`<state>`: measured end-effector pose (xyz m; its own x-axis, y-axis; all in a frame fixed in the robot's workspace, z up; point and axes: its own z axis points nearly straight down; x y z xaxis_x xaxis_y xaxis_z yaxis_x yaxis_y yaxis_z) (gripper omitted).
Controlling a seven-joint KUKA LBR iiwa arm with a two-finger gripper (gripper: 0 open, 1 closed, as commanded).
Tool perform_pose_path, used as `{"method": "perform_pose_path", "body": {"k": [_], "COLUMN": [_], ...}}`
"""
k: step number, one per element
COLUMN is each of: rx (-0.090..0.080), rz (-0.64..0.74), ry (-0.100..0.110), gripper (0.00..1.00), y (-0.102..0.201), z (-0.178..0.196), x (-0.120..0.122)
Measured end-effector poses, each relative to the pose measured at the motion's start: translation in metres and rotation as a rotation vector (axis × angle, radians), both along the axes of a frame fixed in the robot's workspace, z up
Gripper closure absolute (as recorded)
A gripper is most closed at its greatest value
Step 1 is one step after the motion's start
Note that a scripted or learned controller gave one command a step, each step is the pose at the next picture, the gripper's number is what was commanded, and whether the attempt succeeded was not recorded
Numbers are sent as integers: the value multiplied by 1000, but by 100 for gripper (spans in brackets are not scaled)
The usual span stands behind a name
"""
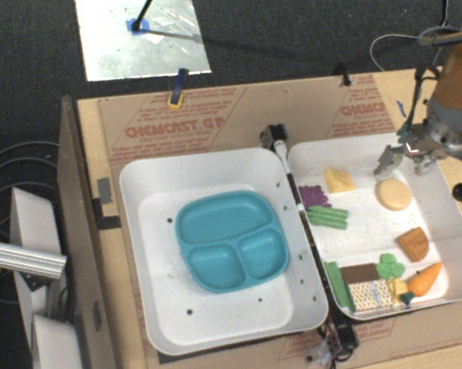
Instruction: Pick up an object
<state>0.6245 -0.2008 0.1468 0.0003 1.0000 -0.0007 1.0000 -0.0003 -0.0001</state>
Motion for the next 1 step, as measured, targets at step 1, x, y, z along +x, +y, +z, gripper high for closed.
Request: {"method": "perform_pose_path", "body": {"k": [1], "rx": [0], "rz": [1], "ry": [0], "gripper": [0], "y": [0], "z": [-43], "x": [-15]}}
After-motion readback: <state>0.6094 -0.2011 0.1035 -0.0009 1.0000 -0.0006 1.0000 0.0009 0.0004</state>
